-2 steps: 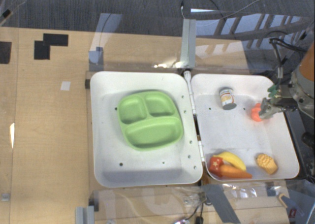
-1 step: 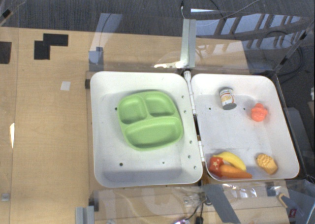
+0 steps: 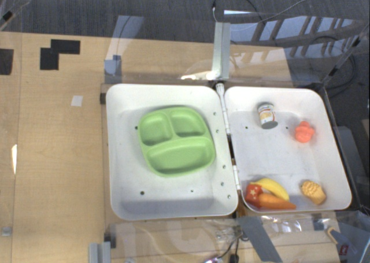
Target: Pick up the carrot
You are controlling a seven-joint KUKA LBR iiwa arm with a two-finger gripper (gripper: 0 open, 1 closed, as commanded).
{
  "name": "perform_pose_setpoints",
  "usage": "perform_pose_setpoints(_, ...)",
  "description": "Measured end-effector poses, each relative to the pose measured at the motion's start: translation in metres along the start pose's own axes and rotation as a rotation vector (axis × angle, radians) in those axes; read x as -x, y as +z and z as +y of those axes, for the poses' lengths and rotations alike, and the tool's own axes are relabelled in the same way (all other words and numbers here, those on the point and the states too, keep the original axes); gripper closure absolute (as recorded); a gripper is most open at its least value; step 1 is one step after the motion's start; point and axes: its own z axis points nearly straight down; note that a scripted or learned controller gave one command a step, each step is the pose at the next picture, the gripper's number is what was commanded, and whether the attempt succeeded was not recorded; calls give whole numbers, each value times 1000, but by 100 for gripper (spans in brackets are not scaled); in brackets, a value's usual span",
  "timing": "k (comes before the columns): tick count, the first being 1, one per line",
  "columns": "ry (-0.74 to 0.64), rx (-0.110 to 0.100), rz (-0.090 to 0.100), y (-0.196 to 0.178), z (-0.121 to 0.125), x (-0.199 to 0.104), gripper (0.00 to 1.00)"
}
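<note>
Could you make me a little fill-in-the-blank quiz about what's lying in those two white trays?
1. The green plate lies in the ___ bin.
2. The carrot lies in the right bin, touching the yellow ___.
3. The small can stands near the right bin's ___ edge.
4. The green plate is divided into ___ compartments.

Missing words: left; banana; far; three

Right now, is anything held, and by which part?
Nothing is held. The carrot lies in the near corner of the right bin, touching the banana and a red toy.
</note>
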Motion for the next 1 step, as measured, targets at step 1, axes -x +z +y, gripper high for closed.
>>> perform_pose_setpoints(1, -10, 4, -1, -11, 1, -2, 100)
